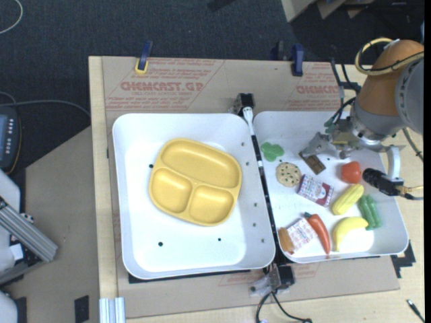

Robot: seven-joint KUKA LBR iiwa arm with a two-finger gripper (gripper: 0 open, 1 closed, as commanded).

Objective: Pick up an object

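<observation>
While the arm reaches in over the right bin, its tool hangs low above the upper middle of that bin, and whether it is released or clenched cannot be told from this angle; nothing can be seen held in it. Just below the tool lies a small brown block, so close that contact cannot be ruled out. Slightly further below sit a chocolate-chip cookie and a red-and-white packet. Off to the side away from the arm lies a green leafy piece. Toward the arm side rests a red tomato, and beyond it, nearer the front of the bin, a yellow banana, a green pepper, a lemon, a red chilli and a wrapped snack. Well apart, in the left bin, sits a yellow divided plate. Both bins stand on the bench.

By my reading the step is the approach: the tool is lining up over a target, likeliest the brown block or the cookie. Next it must centre over one item, come down squarely, close on it and lift without nudging the close neighbours.
</observation>
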